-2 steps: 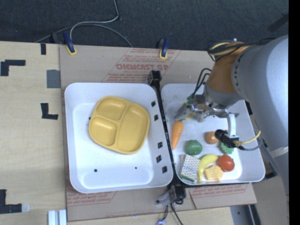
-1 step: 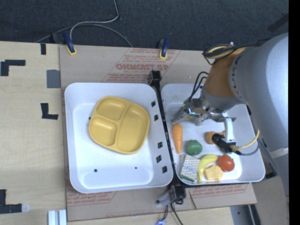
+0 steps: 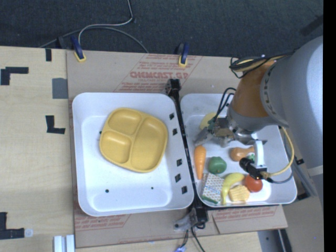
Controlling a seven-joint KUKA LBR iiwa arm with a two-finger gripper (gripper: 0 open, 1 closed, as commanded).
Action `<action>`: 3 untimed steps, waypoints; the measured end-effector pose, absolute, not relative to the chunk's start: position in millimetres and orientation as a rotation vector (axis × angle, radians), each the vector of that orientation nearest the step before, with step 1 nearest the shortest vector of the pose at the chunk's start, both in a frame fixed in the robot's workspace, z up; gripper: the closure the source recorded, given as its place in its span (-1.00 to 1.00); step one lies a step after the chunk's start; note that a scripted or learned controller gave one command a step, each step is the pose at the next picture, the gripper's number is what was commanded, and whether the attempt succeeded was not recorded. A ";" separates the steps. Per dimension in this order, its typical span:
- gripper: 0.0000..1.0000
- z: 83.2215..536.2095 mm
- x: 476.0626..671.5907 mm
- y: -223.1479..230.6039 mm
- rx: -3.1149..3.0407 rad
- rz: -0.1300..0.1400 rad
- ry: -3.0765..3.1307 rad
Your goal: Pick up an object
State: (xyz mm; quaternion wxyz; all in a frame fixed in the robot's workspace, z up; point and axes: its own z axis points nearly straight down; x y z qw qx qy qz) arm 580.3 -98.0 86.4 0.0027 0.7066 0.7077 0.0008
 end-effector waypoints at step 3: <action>1.00 101.7 672.3 -125.1 2.208 0.006 2.215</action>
